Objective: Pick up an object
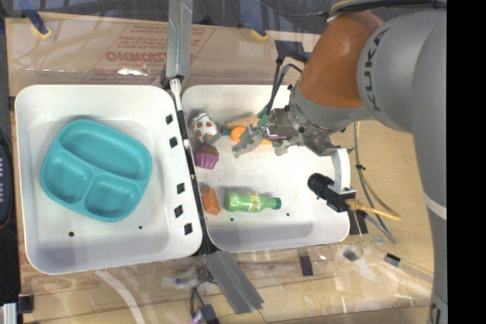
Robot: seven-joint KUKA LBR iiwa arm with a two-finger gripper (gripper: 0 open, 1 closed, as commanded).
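My gripper (247, 140) hangs low over the middle of the right bin (304, 228), pointing left, and it looks open. A small orange object (237, 132) lies just off its upper fingertip, beside it and not between the fingers. Left of that sit a white and brown round toy (203, 125) and a purple cupcake-shaped piece (206, 158). A green bottle (252, 202) lies on its side near the bin's front, with an orange-brown piece (210, 200) at its left end.
The left bin (45, 239) holds a teal divided plate (96, 168). A black divider strip (182, 171) separates the bins. A black part of the arm and cables (332, 193) hang over the right bin's right side. The arm's body (357, 64) covers the back right.
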